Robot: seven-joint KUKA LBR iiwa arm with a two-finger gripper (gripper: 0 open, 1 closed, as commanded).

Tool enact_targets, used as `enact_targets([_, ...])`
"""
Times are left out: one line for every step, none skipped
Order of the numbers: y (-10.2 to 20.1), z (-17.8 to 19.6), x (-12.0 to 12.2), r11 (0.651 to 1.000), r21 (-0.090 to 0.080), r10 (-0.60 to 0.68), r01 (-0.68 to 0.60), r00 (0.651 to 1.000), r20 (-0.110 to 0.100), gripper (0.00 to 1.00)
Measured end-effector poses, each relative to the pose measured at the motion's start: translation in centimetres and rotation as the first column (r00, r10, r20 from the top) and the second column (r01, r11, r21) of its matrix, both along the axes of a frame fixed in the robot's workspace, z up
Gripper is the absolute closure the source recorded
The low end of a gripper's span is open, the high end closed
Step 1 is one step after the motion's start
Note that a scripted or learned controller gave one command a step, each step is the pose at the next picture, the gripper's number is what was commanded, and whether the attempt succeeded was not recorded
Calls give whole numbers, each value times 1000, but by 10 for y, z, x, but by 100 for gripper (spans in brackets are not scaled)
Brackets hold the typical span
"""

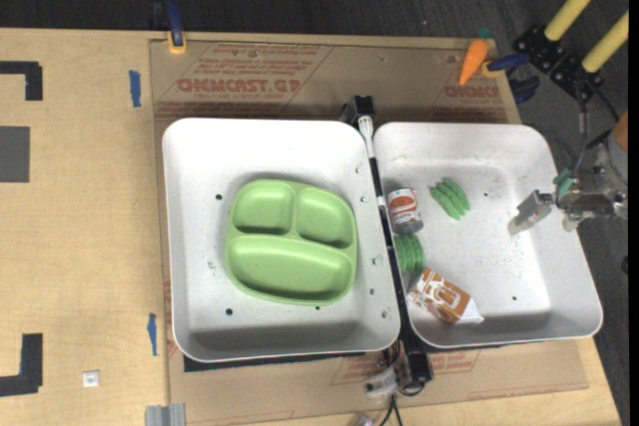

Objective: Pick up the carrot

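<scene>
Your carrot [473, 61] is not in either bin: it lies on the tabletop [80, 214] beyond the right bin [519, 150], on the brown cardboard sheet [240, 80], just beside a blue clamp [506, 63] at the sheet's far right corner. Its orange body points down and to the left, with a bit of green at the upper end.

You will find the gripper [527, 212] at the right bin's right side, low over the white floor, well apart from the carrot. Whether its fingers are spread or closed you cannot tell from this angle, and nothing is visible between them.

On writing: the cardboard sheet carries red print, and you can read "CHEMCAST" with further letters after it along the far edge, repeated in part near the carrot. The small can [403, 210] at the right bin's left wall has a red and white label, too small to read. The orange and white carton [442, 298] near the front also has print that is illegible.

A green pea pod [450, 198] lies just right of the can, and a green sectioned plate [294, 240] sits in the left bin [200, 214].
</scene>
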State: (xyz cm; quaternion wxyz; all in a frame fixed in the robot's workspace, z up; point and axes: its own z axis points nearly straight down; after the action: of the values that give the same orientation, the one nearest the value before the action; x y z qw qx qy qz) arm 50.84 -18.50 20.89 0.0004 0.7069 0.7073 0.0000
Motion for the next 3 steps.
enact_targets([18, -113, -26, 982, 0, -187, 187, 982, 1, 0])
enact_targets([81, -119, -25, 882, 0, -471, 471, 882, 16, 0])
enact_targets([89, -119, -24, 649, 10, -760, 760, 649, 10, 0])
